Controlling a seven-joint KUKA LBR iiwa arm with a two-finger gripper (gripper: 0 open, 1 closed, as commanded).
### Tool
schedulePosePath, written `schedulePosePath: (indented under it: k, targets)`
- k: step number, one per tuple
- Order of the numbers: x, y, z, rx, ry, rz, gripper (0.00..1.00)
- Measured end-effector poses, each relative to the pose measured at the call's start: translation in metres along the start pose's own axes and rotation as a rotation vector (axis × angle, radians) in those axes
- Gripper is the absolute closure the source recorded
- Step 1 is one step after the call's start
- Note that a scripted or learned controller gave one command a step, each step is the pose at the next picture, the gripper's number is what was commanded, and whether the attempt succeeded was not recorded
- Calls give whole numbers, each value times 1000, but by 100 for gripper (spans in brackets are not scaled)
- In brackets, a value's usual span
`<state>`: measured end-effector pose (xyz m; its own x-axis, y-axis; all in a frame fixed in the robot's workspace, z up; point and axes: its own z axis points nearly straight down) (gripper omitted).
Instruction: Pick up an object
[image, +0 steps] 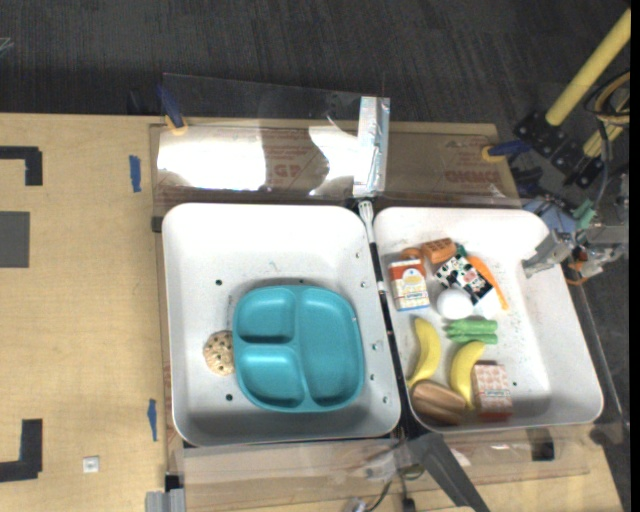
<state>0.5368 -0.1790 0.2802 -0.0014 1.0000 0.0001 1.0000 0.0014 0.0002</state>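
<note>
The right bin (560, 340) holds a pile of toy food. An orange and white carton (408, 285) lies beside a black-and-white checkered piece (460, 272) and an orange carrot (488, 281). Below them are a white ball (455, 303), a green piece (470, 328), two bananas (427, 350) (464, 369), a brown loaf (438, 400) and a small pinkish box (492, 386). My gripper (548, 255) hangs over this bin's upper right rim, apart from all of these things, with the arm's end behind it at the view's right.
The left bin (190, 260) carries a teal divided plate (297, 345) with a cookie (218, 352) at its left side. A clear plastic sheet (270, 150) stands behind the bins. Cables and a yellow bar (595, 65) crowd the upper right.
</note>
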Motion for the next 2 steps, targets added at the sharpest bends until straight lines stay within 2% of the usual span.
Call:
schedulePosePath:
  k: [1, 2]
  targets:
    - [66, 15, 102, 9, 3, -9, 0]
    - [125, 28, 94, -2, 1, -101, 0]
